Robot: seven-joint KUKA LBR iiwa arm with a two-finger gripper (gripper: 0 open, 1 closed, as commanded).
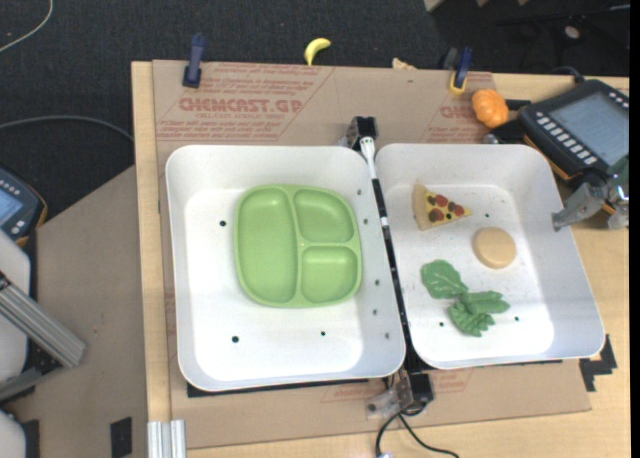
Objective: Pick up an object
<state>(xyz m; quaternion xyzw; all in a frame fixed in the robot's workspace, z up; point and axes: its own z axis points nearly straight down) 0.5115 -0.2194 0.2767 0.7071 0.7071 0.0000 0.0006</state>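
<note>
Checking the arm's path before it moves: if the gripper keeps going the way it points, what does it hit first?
The gripper points left over the right bin's rim. Straight on, the tan disc looks first in line, though height is unclear.

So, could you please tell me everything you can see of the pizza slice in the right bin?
The pizza slice is a small toy wedge, seemingly plastic, with a tan crust, yellow cheese and dark red round toppings. It lies flat on the floor of the right bin, in its upper left part, point toward the right. Nothing touches it; the round tan piece lies apart, below right.
</note>
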